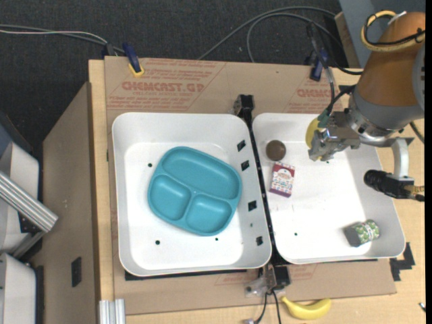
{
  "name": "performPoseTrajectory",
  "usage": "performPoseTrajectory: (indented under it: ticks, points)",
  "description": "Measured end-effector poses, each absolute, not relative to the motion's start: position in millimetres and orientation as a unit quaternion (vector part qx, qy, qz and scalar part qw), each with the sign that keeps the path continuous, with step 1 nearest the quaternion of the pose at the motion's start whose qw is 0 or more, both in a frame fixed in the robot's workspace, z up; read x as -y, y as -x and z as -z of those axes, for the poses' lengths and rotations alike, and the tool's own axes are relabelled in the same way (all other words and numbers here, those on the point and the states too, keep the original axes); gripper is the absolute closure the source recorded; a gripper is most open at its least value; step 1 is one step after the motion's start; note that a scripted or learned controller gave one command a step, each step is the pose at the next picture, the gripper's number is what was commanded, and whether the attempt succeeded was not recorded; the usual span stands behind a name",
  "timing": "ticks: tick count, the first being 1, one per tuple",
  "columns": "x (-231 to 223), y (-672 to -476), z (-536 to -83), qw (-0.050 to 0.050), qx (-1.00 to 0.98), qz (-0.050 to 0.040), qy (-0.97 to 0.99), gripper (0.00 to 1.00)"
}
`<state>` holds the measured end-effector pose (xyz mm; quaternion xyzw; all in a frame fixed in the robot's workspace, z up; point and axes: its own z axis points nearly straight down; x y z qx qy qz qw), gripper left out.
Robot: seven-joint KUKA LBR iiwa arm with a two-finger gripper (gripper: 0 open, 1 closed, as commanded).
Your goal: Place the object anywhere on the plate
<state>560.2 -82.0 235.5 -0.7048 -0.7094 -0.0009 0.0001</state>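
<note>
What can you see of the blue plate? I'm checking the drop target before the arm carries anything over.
The blue plate is a turquoise, smooth, plastic-looking dish with rounded corners and raised ridges dividing it into three compartments: one large, two smaller. It lies flat and right side up, turned at a slant, on the floor of the left white bin, roughly central and apart from the walls. Nothing lies in any compartment and nothing else touches it.
</note>
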Motion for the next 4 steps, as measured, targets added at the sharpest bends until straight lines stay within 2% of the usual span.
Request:
performPoseTrajectory:
  ticks: [2,3,4]
  points:
    - [-26,-577.6,-228,0.000,0.710,0.0009,0.705,1.00]
    - [-81,-599.6,-218,0.000,0.709,0.0010,0.705,1.00]
    - [-135,-631.1,-225,0.000,0.709,0.0022,0.705,1.00]
